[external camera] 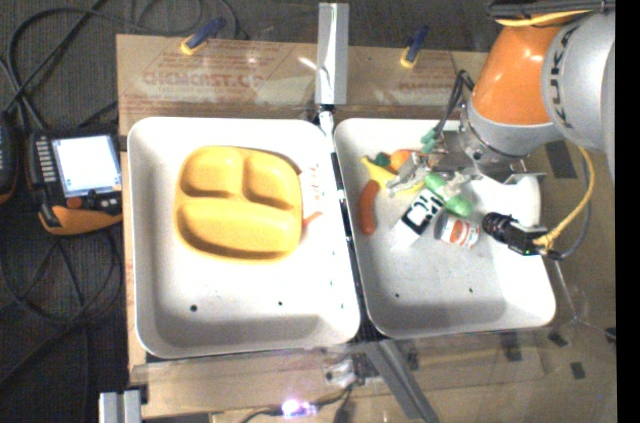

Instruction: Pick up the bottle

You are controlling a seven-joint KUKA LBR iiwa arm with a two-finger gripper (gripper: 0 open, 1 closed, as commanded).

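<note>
Bottle [446, 195] lies flat, long axis slanting toward lower right.

You are looking at the arm [540, 81] reaching into the right bin [460, 306], its gripper [432, 173] hovering over clutter: a bottle [452, 194], a small can [457, 232], a red sausage [367, 208]. A yellow divided tray [240, 202] is lying in the left bin [170, 301].

The arm [545, 81] runs off the right edge and covers the right bin's [460, 311] far corner; the cluttered items [425, 191] beneath its wrist are perhaps too tangled to tell apart
</note>
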